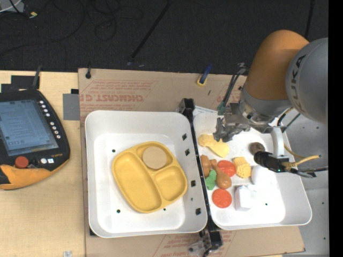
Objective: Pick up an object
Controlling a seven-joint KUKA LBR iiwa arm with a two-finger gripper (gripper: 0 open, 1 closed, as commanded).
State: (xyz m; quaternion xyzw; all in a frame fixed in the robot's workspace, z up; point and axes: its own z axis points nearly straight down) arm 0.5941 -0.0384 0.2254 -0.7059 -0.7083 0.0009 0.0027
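The task does not say which thing to pick, so any toy in the right bin (300, 208) will do. The pale yellow toy (213, 145) is the closest one to the pincer (225, 130). It lies at the bin's 11 o'clock corner, and the pincer hangs just at its 1 o'clock side. I cannot tell how the pincer stands, because it is dark and the arm (278, 68) covers part of it. I see nothing held in it.

From the yellow toy, more toys sit toward 5 o'clock. There is a red tomato (226, 168), a corn piece (243, 168), a brown drumstick (220, 176), a green bit (210, 181), a second red round toy (222, 198) and a white block (244, 197). A small brown toy (256, 148) lies at 3 o'clock from the yellow toy.

What could go wrong? I think the yellow toy is flat and sits near the bin wall, so the pincer may bump the wall or slide over the toy and come up with nothing. The other toys are packed tight and touch each other, so a grab there could push them apart or catch two.

The left bin (102, 133) holds a yellow tray (134, 183) with three parts. A tan disc (154, 157) lies in its part at 1 o'clock. At 9 o'clock on the counter (53, 208) sits a control pad (29, 138).
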